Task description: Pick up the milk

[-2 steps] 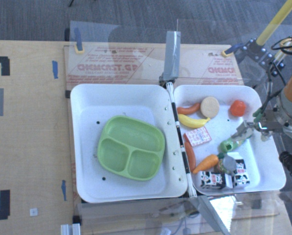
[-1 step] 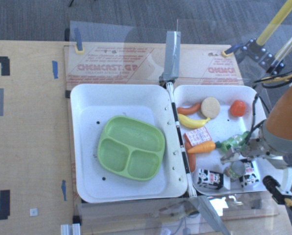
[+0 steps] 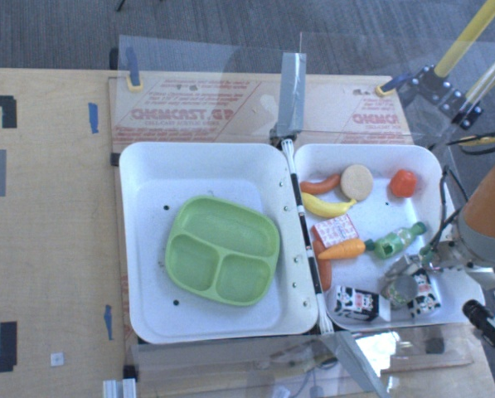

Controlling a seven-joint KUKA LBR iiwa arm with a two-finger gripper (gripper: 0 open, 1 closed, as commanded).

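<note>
Two cow-patterned black and white cartons lie at the front of the right bin [image 3: 429, 160]. One milk carton [image 3: 426, 298] sits near the front right corner. The other carton [image 3: 356, 303], with a red mark, lies to its left by the divider. My gripper [image 3: 406, 279] is low in the bin just left of the right-hand carton, seemingly touching its upper left side. The metal of the gripper blurs into the bin floor there, and I see nothing clearly held.
The right bin also holds a green bottle [image 3: 399, 240], a carrot [image 3: 342, 249], a red box [image 3: 333, 232], a banana [image 3: 327, 206], a sausage [image 3: 319, 186], a round cookie [image 3: 357, 182] and a tomato [image 3: 403, 183]. A green divided plate [image 3: 222, 250] lies in the left bin [image 3: 139, 222].
</note>
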